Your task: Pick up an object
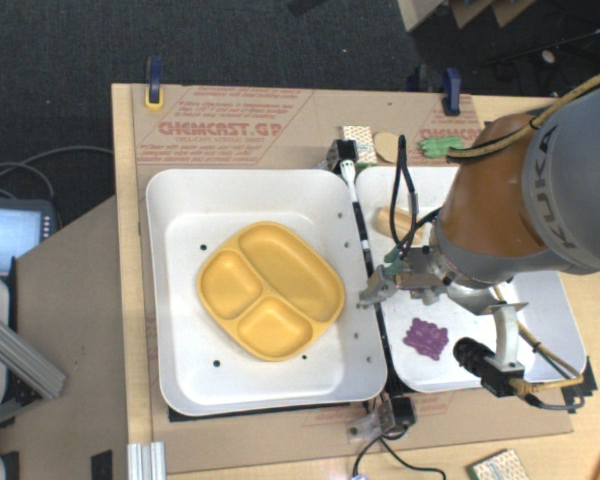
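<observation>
- The tool (392,278) sits low over the seam between the two white bins, at the left edge of the right bin (560,298), with the grey arm (570,188) and its orange band (490,193) rising up and to the right of it.
- Whether the tool stands apart or together cannot be told: the wrist and cables cover much of it, and nothing is seen clamped in it.
- A purple, lumpy object (426,337) lies on the floor of the right bin, just below and to the right of the tool, apart from it.
- A tan object (393,220) lies above the tool in the same bin, partly hidden by black cables.
- A green object (440,148) rests farther above, at the top rim of the right bin.
- A yellow divided tray (270,290) lies in the left bin (180,218), to the left of the tool, clear of it.
- Both bins rest on the table (230,128).
</observation>
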Motion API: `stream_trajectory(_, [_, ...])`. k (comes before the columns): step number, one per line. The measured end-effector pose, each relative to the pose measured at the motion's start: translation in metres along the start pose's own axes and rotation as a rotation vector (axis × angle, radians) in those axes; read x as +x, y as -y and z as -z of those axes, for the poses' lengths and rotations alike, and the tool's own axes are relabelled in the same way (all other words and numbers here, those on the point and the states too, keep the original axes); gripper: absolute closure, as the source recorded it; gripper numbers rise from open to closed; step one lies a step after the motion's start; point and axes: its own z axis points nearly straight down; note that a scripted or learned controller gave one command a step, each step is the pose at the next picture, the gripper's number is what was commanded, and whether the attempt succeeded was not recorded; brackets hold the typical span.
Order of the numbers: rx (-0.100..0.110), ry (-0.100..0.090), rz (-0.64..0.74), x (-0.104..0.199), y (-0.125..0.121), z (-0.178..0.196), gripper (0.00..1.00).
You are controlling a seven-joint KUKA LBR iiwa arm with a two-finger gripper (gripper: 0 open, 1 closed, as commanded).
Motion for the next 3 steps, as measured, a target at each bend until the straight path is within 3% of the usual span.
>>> stream_trajectory(1, [-0.022, 0.011, -0.011, -0.076, -0.151, 0.106, 0.00])
stream_trajectory(2, [0.010, 0.004, -0.019, -0.128, -0.077, 0.045, 0.00])
stream_trajectory(3, [0.006, 0.002, -0.018, -0.162, -0.012, -0.104, 0.00])
